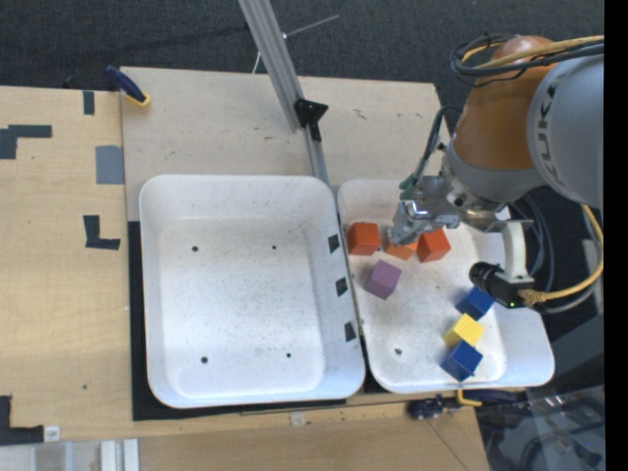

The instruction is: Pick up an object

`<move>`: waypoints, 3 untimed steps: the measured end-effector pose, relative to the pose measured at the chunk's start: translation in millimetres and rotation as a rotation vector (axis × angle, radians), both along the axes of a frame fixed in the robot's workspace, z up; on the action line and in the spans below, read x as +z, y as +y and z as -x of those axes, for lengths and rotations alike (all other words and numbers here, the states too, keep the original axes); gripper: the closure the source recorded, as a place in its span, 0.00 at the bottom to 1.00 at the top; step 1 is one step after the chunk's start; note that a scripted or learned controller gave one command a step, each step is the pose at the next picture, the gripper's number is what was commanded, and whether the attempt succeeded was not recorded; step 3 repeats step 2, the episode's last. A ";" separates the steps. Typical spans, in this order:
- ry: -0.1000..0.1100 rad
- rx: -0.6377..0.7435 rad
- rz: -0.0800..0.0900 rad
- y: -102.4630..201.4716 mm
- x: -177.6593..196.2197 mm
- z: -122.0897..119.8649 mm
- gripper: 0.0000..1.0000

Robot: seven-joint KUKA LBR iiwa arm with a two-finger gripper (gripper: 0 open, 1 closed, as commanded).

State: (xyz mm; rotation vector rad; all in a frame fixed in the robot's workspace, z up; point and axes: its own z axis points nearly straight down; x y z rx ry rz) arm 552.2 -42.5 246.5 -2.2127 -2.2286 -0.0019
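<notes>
**Bench surroundings seen from above**

A pale wooden bench top is seen at the left, marked with dark tape patches and a grey square. A lighter board is laid under the bins. A slanted metal rail is fixed from the top edge down to a black bracket. A blue-and-yellow clamp is placed at the board's far left corner.
</notes>
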 end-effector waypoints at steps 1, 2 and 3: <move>0.000 0.000 0.000 47.2 4.9 -14.9 1.00; 0.002 0.000 0.000 107.6 -1.2 -31.4 1.00; 0.002 0.000 0.000 107.6 -1.2 -31.4 1.00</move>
